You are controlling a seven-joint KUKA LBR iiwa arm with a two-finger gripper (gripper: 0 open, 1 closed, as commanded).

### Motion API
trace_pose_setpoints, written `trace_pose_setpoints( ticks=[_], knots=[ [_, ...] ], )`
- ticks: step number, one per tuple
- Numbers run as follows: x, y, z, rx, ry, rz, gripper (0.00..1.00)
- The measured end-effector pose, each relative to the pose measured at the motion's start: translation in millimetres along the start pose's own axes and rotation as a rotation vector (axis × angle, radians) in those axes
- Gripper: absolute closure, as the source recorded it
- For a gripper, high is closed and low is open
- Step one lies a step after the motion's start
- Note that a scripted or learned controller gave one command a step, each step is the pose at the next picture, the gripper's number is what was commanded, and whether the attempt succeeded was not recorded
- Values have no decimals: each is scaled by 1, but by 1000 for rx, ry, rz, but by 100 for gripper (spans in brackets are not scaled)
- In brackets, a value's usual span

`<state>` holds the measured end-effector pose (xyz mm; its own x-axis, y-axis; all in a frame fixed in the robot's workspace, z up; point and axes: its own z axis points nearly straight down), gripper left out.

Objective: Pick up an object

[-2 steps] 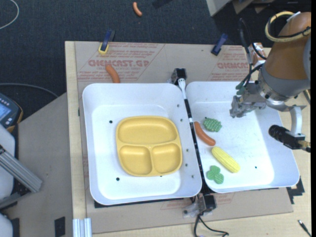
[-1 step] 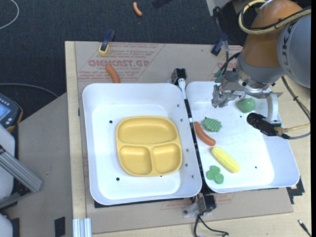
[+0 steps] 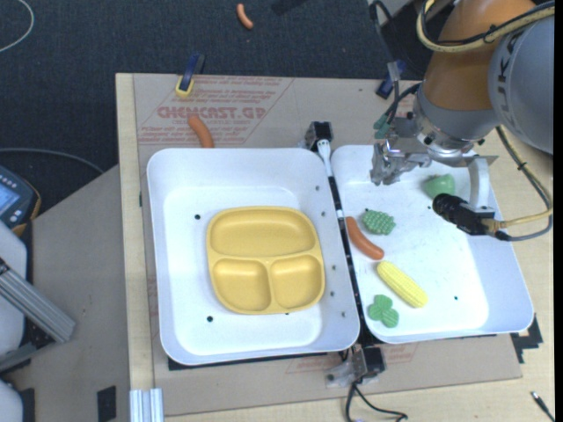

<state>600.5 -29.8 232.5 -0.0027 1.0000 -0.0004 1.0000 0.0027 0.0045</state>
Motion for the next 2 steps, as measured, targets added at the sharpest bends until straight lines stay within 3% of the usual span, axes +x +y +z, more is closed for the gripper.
trace_pose_setpoints(
  ticks=[1, 2],
  knots=[
    [2, 12, -1, 1, 0, 1, 100],
    [4, 4, 18, 9, 1, 3, 100]
  ],
)
